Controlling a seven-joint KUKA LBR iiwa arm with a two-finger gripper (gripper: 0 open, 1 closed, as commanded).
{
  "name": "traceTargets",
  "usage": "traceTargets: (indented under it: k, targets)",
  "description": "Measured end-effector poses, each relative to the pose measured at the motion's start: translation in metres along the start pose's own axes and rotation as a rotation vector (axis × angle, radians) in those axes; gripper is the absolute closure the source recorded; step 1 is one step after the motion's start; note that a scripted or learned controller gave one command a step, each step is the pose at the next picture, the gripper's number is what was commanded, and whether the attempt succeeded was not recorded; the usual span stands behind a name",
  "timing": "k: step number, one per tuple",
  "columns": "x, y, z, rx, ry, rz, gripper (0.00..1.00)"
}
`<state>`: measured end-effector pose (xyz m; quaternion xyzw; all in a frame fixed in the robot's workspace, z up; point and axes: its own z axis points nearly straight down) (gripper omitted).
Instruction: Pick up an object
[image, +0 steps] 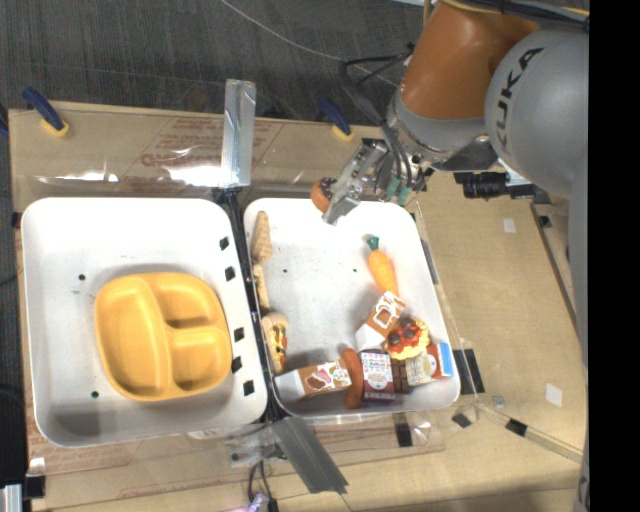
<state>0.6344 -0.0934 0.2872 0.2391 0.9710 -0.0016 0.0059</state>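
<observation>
The gripper (345, 195) hangs over the far rim of the right bin (310, 290); whether it is released or clenched cannot be told. The carrot (381, 268) lies inside that bin, near the gripper and on its near side. Small printed cartons (376, 372) (print too small to read) cluster at the bin's near edge. On the arm (520, 80), "KUKA" partly shows.
</observation>
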Motion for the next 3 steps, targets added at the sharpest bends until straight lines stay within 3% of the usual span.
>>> traceTargets:
  k: [2,3]
  targets:
    - [-0.001,0.003,-0.022,0.000,-0.008,-0.016,1.00]
    - [0.033,-0.024,0.030,0.002,0.014,0.009,1.00]
